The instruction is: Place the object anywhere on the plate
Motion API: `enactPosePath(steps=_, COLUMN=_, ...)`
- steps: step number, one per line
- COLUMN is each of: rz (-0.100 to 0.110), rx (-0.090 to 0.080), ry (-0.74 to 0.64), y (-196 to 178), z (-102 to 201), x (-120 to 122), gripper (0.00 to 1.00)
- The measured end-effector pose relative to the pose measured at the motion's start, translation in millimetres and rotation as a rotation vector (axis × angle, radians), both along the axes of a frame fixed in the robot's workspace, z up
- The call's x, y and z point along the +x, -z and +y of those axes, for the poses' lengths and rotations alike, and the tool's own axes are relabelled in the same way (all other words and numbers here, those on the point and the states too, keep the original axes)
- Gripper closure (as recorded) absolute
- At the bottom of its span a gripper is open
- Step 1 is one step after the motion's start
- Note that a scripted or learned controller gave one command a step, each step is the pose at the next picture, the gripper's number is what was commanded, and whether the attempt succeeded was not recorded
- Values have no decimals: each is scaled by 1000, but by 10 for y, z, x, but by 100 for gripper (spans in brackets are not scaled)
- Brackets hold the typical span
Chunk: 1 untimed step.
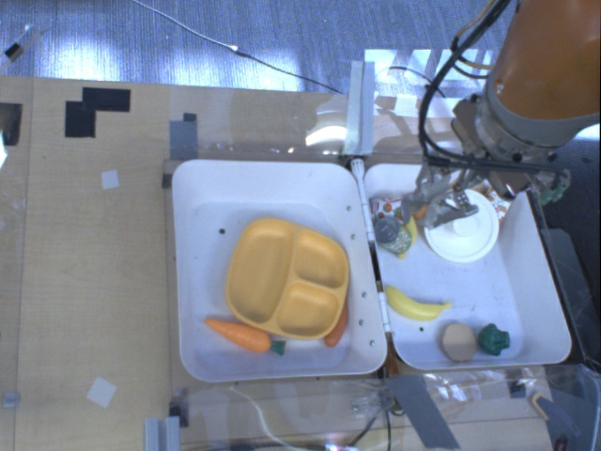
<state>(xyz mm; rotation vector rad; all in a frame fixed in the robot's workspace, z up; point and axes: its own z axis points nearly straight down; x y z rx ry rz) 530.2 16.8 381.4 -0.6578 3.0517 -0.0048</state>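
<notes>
Camera view has the arm (540,54) coming in over the right bin (554,280), w/ the gripper (441,198) hanging low near that bin's back-left corner, right next to a white bowl (462,231) and some small packet-looking thing (392,230). Can't tell if it's open or closed from this angle, too much clutter and cable around it, and I don't see anything clearly held.

Yellow plate (286,277) sits mid left bin (188,252), divided into 3 sections. One carrot (240,335) lies against the plate's front-left edge, and another orange bit (338,329) pokes out at the plate's front-right corner.

Which object is the target isn't obvious tbh, prob the stuff right under the gripper. Other options, all to the right of the plate: banana (416,303), a round tan thing (458,341), a green piece (494,339).

Imo for a clean pick: come straight down on one item, don't clip the bowl rim, lift high enough to clear the divider between the bins, then drop over the plate's biggest section.
</notes>
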Motion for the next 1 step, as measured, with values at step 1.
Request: enactPosePath(steps=1, rz=8, rx=-3, ry=-337, y=253, z=683, x=-138, gripper=100)
